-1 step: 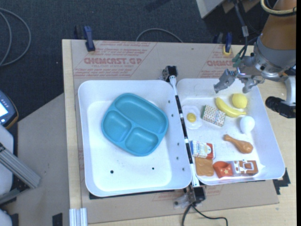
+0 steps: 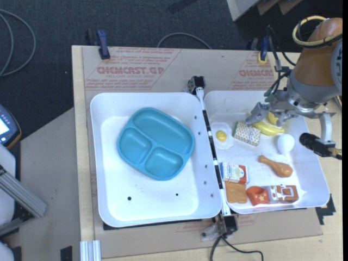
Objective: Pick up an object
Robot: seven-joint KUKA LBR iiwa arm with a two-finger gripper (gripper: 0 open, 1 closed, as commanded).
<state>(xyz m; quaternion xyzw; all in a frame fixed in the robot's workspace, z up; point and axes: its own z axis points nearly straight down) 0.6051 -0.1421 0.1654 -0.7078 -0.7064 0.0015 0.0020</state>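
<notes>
The tool (image 2: pixel 265 113) hangs low at the upper right of the frame, over the banana (image 2: pixel 270 128) and the speckled block (image 2: pixel 247 133) in the right bin (image 2: pixel 321 186); I cannot tell its state. These toys crowd together, so a grasp may nudge a neighbour or slip off the curved banana. The left bin (image 2: pixel 106 151) holds a blue tray (image 2: pixel 156 143). A cardboard-covered tabletop (image 2: pixel 130 69) stands on dark carpet (image 2: pixel 43 15).

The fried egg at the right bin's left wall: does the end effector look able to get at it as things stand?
Probably yes. The fried egg lies flat with open floor around it, apart from the patterned block. The end effector hovers nearby over the banana. The bin wall beside the egg might crowd a finger.
</notes>
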